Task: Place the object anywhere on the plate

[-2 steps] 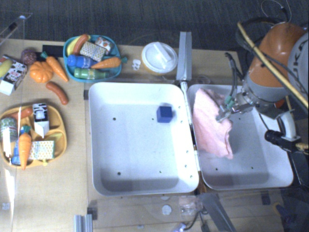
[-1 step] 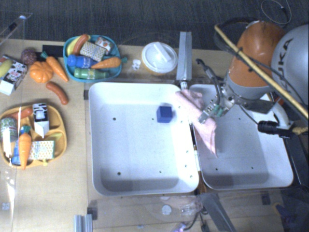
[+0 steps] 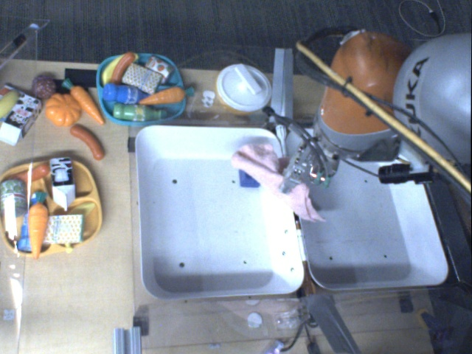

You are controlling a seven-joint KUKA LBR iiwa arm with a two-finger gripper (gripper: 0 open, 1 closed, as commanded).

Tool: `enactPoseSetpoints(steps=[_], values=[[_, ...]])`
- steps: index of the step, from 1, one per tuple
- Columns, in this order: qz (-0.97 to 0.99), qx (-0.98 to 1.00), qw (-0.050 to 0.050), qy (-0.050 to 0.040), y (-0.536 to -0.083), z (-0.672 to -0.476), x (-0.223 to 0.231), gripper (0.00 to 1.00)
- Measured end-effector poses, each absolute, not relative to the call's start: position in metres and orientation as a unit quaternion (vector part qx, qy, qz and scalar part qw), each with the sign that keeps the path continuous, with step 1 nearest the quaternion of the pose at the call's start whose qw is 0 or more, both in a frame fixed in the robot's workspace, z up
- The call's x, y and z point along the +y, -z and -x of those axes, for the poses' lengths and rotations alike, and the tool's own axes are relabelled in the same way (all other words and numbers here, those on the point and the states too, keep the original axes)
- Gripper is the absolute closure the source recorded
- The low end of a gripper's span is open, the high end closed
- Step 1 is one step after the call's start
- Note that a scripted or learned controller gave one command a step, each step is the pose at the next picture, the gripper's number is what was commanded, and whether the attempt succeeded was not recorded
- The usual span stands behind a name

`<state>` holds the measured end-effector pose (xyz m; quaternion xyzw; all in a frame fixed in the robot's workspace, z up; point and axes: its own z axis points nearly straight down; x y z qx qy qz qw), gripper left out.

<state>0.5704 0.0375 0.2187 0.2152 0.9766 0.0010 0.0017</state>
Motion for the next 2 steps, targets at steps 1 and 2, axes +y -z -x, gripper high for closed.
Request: enactPoseSetpoints(steps=[1, 2], values=[[-0.016, 1.000, 0.004, -0.0016, -0.232, -0.588, 0.092, 1.00], [0.001, 1.000, 0.003, -0.0017, -0.227, -0.598, 0.143, 1.00]])
